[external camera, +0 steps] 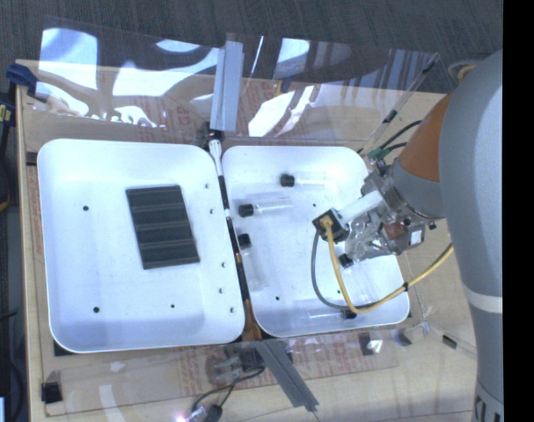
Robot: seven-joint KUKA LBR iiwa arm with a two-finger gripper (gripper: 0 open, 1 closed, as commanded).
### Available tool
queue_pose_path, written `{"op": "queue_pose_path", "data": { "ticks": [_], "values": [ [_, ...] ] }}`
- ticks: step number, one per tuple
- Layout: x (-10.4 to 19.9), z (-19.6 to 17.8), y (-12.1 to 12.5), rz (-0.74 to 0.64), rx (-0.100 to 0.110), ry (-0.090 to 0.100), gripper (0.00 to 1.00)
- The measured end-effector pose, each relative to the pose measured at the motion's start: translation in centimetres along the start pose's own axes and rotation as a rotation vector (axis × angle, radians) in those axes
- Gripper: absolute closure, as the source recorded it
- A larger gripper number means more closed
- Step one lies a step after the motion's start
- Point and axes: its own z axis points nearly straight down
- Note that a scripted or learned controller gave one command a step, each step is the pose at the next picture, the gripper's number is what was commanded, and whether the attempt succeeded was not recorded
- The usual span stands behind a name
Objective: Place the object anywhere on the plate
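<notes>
Lying well left of tool (354, 246): plate (163, 227)

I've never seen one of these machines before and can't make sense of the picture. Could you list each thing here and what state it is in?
Gripper: low over the right bin, near its right side; fingers too blurred to judge.
Dark ribbed plate: lying flat in the left bin, nothing on it.
Left bin: holds the plate.
Right bin: holds a few small dark pieces and clear tubes near its left side.
Yellow cable: looped under the gripper.
</notes>
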Motion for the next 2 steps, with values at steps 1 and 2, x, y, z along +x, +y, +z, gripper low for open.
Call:
{"op": "queue_pose_path", "data": {
  "ticks": [1,2],
  "values": [
    [-2.0,2.8,-6.1,-0.183,-0.005,-0.001,1.0],
    [2.4,2.9,-13.1,-0.004,-0.007,0.001,1.0]
  ]
}}
